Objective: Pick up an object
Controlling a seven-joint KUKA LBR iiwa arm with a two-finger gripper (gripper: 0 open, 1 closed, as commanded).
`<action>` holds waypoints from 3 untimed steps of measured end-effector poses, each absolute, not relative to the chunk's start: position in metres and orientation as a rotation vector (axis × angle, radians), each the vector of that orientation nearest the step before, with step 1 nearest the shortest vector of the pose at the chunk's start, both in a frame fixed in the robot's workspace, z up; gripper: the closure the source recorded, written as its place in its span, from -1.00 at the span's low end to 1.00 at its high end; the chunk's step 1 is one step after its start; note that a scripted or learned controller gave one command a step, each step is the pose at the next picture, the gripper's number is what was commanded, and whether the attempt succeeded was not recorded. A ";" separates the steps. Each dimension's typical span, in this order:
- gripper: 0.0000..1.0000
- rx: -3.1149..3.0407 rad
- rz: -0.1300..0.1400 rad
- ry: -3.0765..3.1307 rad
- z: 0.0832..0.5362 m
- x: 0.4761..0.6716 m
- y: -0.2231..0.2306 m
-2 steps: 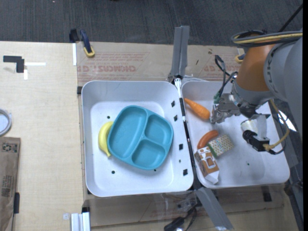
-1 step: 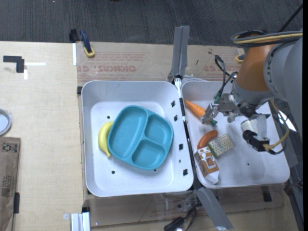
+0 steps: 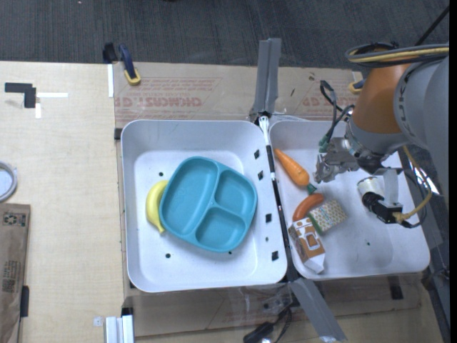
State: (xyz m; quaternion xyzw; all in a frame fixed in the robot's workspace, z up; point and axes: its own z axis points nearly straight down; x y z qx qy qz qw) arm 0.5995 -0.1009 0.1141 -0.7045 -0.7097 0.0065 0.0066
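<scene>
In the right bin (image 3: 378,252), an orange carrot (image 3: 292,167) lies near the left wall. Below it lie a small red-orange piece (image 3: 307,206), a speckled green-tan block (image 3: 327,215) and a brown-and-white box (image 3: 308,242). My gripper (image 3: 325,171) hangs low in the right bin, just right of the carrot's lower end and above the red-orange piece. I see nothing between its fingers. In the left bin (image 3: 139,263) rests a blue divided plate (image 3: 208,204), with a yellow banana (image 3: 154,204) tucked against its left edge.
The grey arm with its orange band (image 3: 382,98) covers the right bin's upper right corner. A divider post (image 3: 268,77) stands between the bins at the back. A tape roll (image 3: 6,183) and a brown bag (image 3: 13,263) lie on the bench at far left.
</scene>
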 end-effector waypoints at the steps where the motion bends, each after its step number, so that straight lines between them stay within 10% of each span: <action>1: -1.00 -2.204 0.021 -2.220 0.114 0.599 -0.101; 2: -1.00 -2.096 0.005 -2.335 0.089 0.567 -0.109; 3: -1.00 -2.372 0.006 -2.056 0.092 0.626 -0.100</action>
